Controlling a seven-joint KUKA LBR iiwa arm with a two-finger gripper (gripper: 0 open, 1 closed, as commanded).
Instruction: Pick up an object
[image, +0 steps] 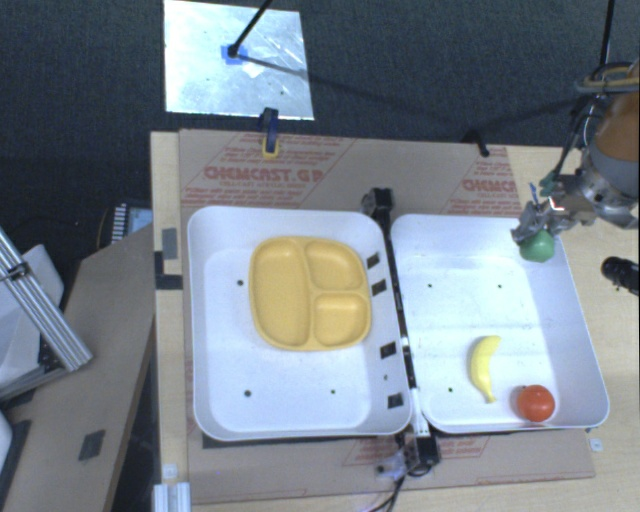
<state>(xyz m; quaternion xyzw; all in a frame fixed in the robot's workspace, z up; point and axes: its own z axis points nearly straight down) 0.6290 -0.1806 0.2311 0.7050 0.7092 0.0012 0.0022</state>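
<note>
Fruit in the right bin (560, 330) makes up the loose things to pick: a green ball (539, 248), a banana (484, 366) and a small orange-red ball (535, 402). Largest on the bench (610, 320) are the two white bins, side by side and joined along a dark hinge strip. The left bin (215, 330) holds a yellow divided plate (308, 292), which lies near its middle with one long well and two smaller ones. The right bin is mostly bare floor. The arm (610, 150) enters over the far right corner of the right bin, and its gripper (533, 228) hangs at that corner. The green ball sits just under the fingers and touches them in this view; whether they are spread, narrowed or clamped on the ball I cannot tell. The banana lies toward the near edge of the right bin, its length running from far to near. The orange-red ball rests in the near right corner, just beside the banana's lower end but apart from it. Both lie well apart from the gripper. A yellow clip (270, 140) sits at the bench's far edge.
</note>
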